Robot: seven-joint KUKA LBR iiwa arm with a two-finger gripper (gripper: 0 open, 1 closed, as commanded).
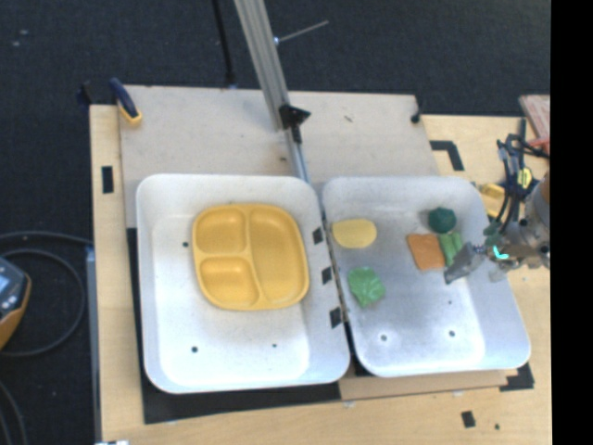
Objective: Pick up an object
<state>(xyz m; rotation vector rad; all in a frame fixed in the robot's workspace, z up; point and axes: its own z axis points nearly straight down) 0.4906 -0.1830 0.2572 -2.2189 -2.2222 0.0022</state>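
Camera view shows the hand (460, 265) low at the right bin's (417, 341) edge beside an orange block (425, 251); its grip state cannot be told.

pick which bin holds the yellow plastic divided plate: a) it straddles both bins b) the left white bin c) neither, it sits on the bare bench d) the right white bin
b, the yellow plastic divided plate lies flat inside the left white bin, while the right white bin holds the small yellow, green and orange items.
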